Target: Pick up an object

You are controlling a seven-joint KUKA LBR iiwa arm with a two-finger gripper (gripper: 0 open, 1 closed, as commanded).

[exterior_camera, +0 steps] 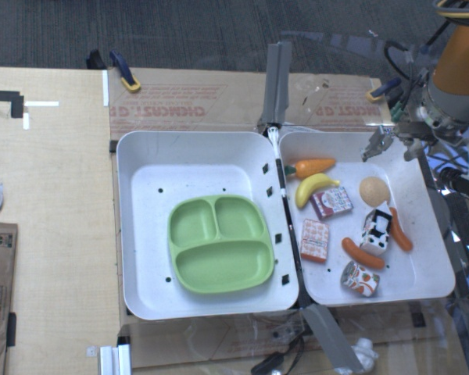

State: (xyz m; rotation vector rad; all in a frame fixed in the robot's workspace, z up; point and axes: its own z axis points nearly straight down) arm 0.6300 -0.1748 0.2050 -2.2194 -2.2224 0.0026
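Inside left bin (133, 209), green tray (220, 243); right bin (422, 280), toy food.

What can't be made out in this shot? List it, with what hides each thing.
- Tool: small and dark beside the right bin's far rim; its state is unreadable.
- Arm: cut off by the top and right edges.
- Cow figure: hides part of the sausage behind it.
- Small cartons: print too small to read.
- Cup: lying down; contents not visible.
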